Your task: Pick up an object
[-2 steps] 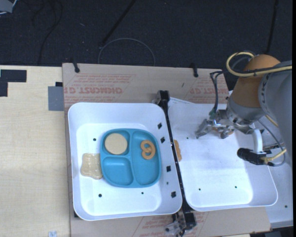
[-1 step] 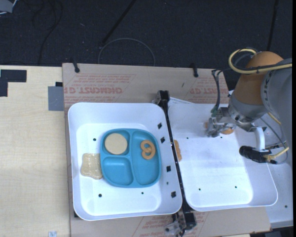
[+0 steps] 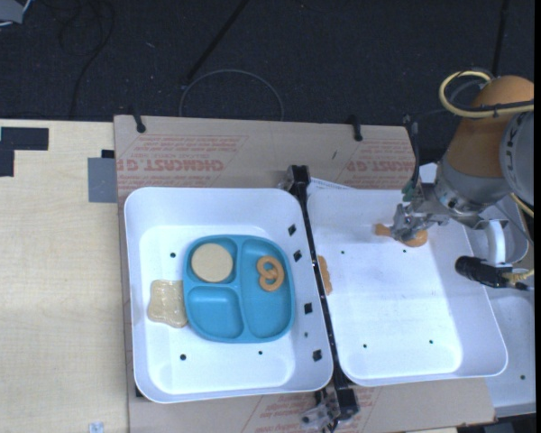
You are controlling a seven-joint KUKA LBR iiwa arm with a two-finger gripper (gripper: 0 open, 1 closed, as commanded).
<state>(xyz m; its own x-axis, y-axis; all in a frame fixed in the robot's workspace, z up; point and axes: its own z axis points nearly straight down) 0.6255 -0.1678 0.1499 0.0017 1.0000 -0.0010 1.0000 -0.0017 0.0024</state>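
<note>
While the left white bin (image 3: 144,350) holds a blue divided plastic tray (image 3: 239,289), the fingers (image 3: 402,224) grasp a small tan-orange food piece (image 3: 413,235) in the right white bin (image 3: 415,332).

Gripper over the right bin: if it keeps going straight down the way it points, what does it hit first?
Most likely the small orange-tan object directly under the gripper, near the back of the right bin. From this slanted view I cannot tell whether they already touch; below it is the bin floor.

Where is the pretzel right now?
The pretzel lies in the upper right compartment of the blue divided plate in the left bin, beside the round cracker.
</note>
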